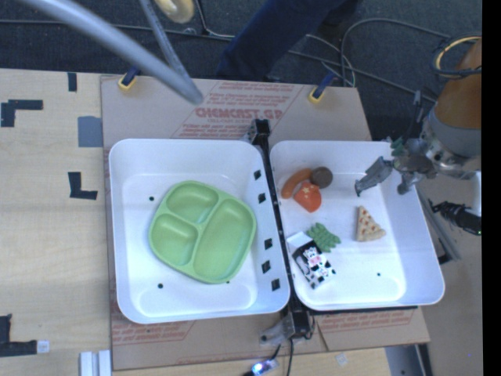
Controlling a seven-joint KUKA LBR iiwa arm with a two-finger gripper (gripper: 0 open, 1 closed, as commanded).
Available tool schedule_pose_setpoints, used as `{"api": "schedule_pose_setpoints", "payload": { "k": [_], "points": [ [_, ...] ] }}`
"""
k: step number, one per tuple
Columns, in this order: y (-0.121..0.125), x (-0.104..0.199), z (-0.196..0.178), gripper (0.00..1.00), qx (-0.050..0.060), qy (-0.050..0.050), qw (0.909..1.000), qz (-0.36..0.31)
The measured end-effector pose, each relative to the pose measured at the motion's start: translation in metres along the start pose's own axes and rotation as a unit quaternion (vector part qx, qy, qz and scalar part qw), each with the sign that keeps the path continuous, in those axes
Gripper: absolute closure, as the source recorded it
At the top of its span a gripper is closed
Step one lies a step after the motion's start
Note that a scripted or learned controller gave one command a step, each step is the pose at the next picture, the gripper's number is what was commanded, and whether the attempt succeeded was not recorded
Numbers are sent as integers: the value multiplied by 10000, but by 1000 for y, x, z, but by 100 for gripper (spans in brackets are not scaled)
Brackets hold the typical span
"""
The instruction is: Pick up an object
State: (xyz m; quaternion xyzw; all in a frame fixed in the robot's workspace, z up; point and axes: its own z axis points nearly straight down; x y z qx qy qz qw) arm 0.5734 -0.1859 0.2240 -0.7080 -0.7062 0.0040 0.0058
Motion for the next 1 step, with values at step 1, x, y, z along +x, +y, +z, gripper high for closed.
{"api": "schedule_pose_setpoints", "payload": {
  "k": [1],
  "points": [
    [3, 0, -7, 0, -62, -14, 10000, -19]
  ]
}}
